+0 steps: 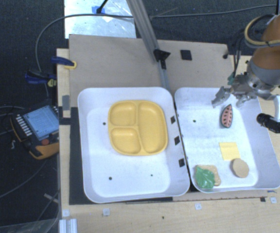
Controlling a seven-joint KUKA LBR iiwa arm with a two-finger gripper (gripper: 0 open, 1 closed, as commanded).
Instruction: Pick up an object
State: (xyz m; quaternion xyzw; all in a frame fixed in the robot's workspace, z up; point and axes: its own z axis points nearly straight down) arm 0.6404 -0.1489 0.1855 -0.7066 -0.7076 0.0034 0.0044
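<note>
1. Your gripper (231, 97) hangs at the frame's upper right, fingers spread, gripping nothing.
2. You see the watermelon slice (226, 115) just below it in the right bin (198, 130).
3. The yellow plate (138, 127) sits left.

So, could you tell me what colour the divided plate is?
Yellow divided plastic plate, camera view.

Yellow tray (138, 128), red seeded slice (226, 116), white bins (96, 178)

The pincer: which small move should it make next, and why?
Probably a short descent toward the watermelon slice. The pincer hovers open at the far end of the right bin, with nothing between its fingers, and the slice lies just beside it, closer than the other toy foods.
</note>
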